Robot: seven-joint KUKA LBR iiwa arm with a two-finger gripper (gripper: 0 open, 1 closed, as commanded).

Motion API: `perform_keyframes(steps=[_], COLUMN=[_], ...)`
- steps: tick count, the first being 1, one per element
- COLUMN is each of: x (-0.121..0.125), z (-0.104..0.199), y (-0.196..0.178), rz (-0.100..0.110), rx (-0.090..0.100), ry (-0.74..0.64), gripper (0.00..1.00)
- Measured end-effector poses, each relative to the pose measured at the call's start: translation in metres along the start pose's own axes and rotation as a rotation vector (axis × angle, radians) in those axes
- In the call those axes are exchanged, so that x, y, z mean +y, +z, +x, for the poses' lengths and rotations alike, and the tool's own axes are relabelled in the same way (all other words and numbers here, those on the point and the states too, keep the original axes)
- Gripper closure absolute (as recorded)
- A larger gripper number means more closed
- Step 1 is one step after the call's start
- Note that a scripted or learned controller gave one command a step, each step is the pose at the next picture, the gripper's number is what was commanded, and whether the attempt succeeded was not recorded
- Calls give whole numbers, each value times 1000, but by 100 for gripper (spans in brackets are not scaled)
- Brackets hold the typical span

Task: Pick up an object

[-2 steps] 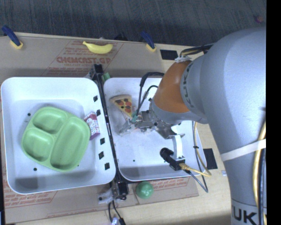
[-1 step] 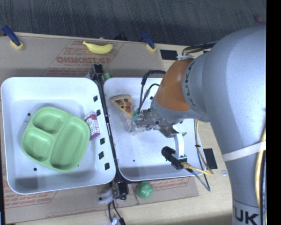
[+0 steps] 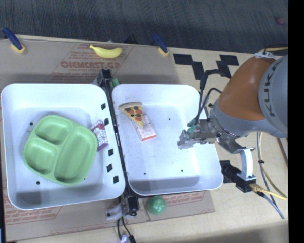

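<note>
A toy pizza slice [image 3: 132, 110] lies in the right bin [image 3: 162, 181], near its upper left, with a small orange-and-white box [image 3: 145, 127] just below it. My gripper [image 3: 186, 139] hangs over the right side of that bin, well to the right of both items. Nothing shows between its fingers. A green divided plate [image 3: 60, 149] fills the middle of the left bin [image 3: 20, 196]. A small dark red packet [image 3: 100, 133] lies at the plate's right edge.
A yellow toy banana [image 3: 106, 50] rests on the cardboard behind the bins. A green ball [image 3: 155, 205] sits on the bench in front of the right bin. Blue clamps [image 3: 13, 40] hold the cardboard's back edge. Cables run at the right.
</note>
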State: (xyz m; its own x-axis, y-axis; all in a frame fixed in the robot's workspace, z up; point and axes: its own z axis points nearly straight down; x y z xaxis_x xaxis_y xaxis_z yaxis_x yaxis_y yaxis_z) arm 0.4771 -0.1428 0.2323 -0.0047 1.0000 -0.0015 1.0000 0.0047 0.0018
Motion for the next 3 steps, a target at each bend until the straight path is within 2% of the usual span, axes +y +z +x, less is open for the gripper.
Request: perform_keyframes(steps=[1,2,3], x=[0,0,49], z=[0,94,102], y=[1,41,40], rz=[1,3,2], rx=[1,2,3], ry=[-1,-3,0], gripper=[0,0,0])
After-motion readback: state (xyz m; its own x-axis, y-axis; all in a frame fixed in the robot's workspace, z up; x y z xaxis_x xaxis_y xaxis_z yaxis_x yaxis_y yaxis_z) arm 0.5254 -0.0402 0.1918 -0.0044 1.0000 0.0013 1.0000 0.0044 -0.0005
